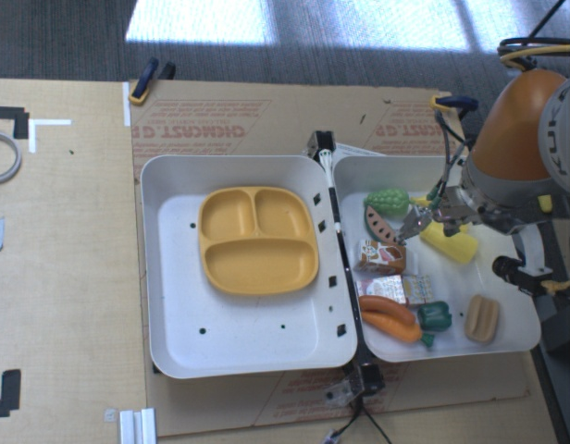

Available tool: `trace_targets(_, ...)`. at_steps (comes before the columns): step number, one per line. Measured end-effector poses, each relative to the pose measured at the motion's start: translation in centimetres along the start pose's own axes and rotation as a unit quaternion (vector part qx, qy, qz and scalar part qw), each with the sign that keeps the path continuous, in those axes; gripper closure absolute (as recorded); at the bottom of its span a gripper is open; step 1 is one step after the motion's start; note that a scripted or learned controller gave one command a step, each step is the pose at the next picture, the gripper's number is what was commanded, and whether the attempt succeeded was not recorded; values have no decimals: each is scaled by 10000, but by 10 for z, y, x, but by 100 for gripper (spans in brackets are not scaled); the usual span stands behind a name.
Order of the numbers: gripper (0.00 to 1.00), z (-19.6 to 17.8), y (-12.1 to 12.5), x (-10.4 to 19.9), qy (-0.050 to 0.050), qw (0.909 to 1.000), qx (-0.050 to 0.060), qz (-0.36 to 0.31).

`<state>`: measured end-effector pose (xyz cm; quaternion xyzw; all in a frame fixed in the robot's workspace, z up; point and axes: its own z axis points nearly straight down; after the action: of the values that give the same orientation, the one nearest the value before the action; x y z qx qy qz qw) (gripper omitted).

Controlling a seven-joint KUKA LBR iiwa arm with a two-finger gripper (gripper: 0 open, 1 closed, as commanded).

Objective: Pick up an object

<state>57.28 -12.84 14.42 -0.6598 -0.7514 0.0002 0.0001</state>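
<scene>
The table was brown and held two white bins side by side. The left bin had a yellow plate with three parts in it. The right bin held toy food. The grey and orange arm reached in over the right bin. Its pincer hung low beside a watermelon slice and a yellow toy. I could not tell if the pincer was open or closed, or if it held anything. Near the front lay a carrot, a bread roll and a green pepper. Green grapes sat at the back.
</scene>
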Motion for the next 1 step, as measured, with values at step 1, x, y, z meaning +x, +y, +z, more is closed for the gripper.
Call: trace_targets(1,0,52,18,-58,-3,9994,-6,-345)
